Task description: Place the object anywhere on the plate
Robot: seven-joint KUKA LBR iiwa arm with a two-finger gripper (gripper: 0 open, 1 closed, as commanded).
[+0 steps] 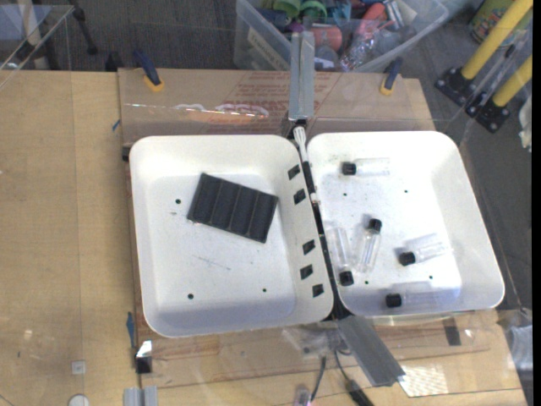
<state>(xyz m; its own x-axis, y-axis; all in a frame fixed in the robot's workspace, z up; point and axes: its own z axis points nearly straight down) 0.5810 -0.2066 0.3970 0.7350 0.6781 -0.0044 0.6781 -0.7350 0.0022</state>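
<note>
Black-capped vials (368, 242) are left loose in the right bin (473, 227) for picking; the black plate (232, 207) is kept bare. How the gripper stands cannot be told.

Pale grey sliver (531, 127) at right edge (perhaps the arm), pose indiscernible

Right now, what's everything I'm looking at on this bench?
bins: 2, white, side by side; left, right
plate: 1, dark ribbed slab, in left bin
vials: about 5, clear with black caps, scattered in right bin, e.g.
tub: 1, clear, full of coloured items, behind the bins
clamps: 2, yellow, at back edge;
bench: 1, tan wood
</note>
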